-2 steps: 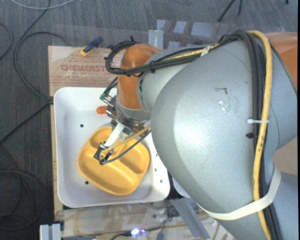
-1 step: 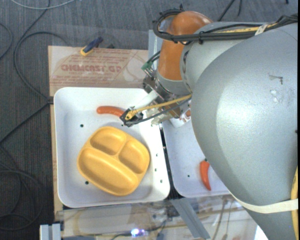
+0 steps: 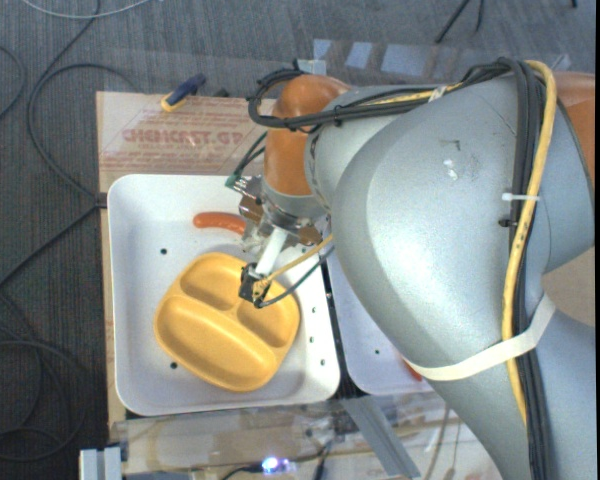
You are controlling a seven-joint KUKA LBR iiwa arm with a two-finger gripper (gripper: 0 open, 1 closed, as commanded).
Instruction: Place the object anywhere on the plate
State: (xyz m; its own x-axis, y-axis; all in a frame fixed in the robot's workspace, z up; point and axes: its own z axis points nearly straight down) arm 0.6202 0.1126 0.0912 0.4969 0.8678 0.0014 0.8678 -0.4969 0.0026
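A yellow plate (image 3: 220, 323) with moulded compartments lies in the left white bin (image 3: 140, 268), toward its front. An orange sausage-shaped object (image 3: 218, 222) rests on the bin floor just behind the plate. My gripper (image 3: 264, 226) hangs over the bin's right half, right beside the object's right end and above the plate's far right edge. The wrist and the bulk of the arm cover it from above.
The right bin (image 3: 365, 343) is mostly covered by the grey arm; a small red thing (image 3: 412, 371) peeks out under the arm there. A cardboard sheet (image 3: 180, 138) lies behind the left bin, with a blue-and-yellow item (image 3: 183, 91) at its far edge.
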